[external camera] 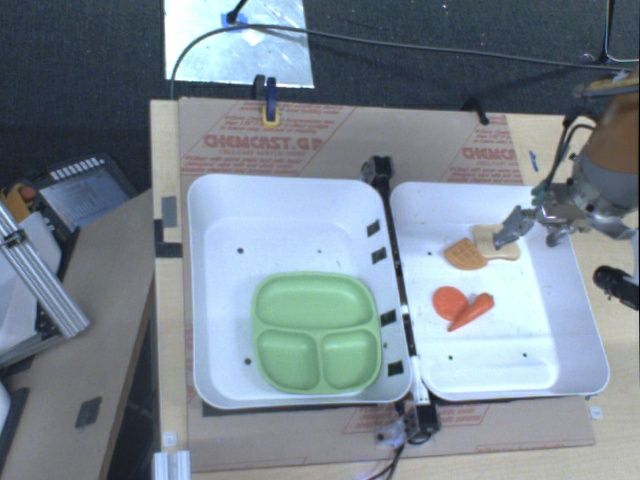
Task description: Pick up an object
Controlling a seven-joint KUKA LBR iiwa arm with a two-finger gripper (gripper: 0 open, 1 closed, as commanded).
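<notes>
In the right bin (575,368) lie several small objects: a tan round piece (464,256), a pale beige piece (500,245) beside it, a red-orange disc (449,299) and an orange carrot-like stick (472,311). My gripper (535,230) hangs at the bin's far right side, just above and to the right of the beige piece. Its fingers stand apart, and I see nothing between them. The left fingertip (515,225) overlaps the beige piece's right end in the view.
The left bin (215,208) holds a green divided plate (315,330). A black divider with clips (390,268) runs between the bins. The grey arm with its orange band (612,133) comes in from the right, above the right bin's rim.
</notes>
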